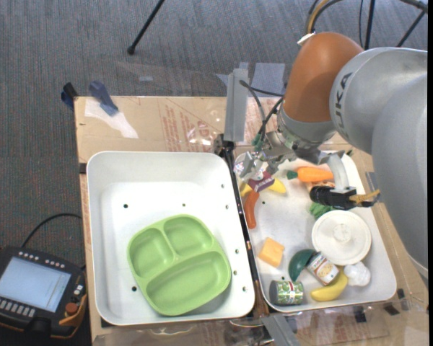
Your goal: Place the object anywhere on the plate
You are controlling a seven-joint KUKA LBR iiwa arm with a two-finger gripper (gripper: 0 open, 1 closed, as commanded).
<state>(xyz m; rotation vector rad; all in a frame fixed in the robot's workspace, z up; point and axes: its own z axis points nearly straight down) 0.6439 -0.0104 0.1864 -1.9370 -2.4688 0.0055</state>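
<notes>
The green divided plate [179,264] lies in the left bin [108,186], toward its front. My gripper [255,170] hangs low over the far left corner of the right bin [385,262], just right of the wall between the bins. Directly under it lies a small purple piece [260,184] with a yellow piece [277,187] beside it. I cannot tell whether the gripper touches either one. An orange-red sausage [251,208] lies along the bin's left wall, just in front of the gripper.
The right bin also holds a carrot [315,173], a cheese block [271,251], a white round lid [341,236], a banana [330,288], a small can [286,292], a jar [322,269] and a green piece [300,261]. A tablet [29,290] sits beyond the bench's front left.
</notes>
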